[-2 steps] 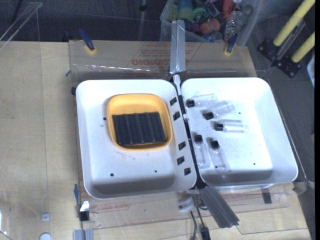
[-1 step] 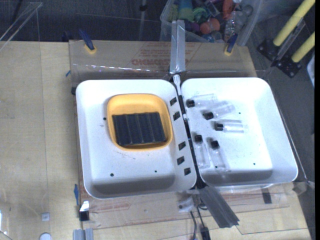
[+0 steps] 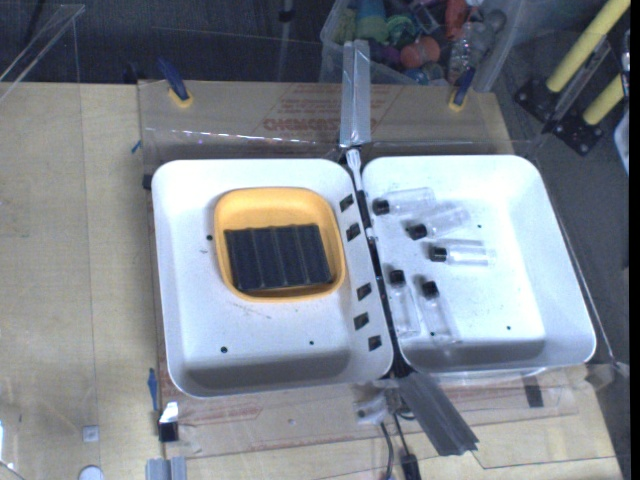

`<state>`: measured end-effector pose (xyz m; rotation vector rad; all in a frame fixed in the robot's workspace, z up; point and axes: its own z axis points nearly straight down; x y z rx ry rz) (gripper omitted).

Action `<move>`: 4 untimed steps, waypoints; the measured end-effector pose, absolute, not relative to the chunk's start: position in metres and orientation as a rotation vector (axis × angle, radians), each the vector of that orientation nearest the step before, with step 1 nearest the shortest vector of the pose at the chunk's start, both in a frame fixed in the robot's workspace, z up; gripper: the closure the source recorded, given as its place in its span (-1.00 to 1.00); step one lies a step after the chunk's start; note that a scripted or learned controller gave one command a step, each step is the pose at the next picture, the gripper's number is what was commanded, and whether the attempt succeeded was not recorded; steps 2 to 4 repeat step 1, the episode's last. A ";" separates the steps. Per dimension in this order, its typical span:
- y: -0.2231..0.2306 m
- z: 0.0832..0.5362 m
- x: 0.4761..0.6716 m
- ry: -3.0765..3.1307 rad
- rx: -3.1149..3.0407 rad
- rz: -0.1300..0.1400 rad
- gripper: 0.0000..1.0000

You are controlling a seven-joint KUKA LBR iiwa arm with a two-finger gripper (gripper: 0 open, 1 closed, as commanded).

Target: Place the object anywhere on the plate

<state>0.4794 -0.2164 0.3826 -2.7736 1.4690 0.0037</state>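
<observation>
An orange plate [image 3: 228, 210] lies in the left bin [image 3: 180, 268], with a dark ribbed rectangular block [image 3: 277, 257] resting flat on its middle. In the right bin [image 3: 520, 268] lie several small clear vials with black caps: one [image 3: 405, 204] near the divider at the back, one [image 3: 460, 254] in the middle, and one [image 3: 435, 306] toward the front.
A metal divider [image 3: 362, 258] with black tabs runs between the two bins. A clear box of colourful toys [image 3: 420, 13] stands behind the bins. Blue clamps [image 3: 177, 90] hold a plastic sheet at the back. Yellow tubes [image 3: 595, 38] lean at the top right.
</observation>
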 end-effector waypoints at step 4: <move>-0.209 0.420 0.481 0.969 -2.984 -0.003 -1.00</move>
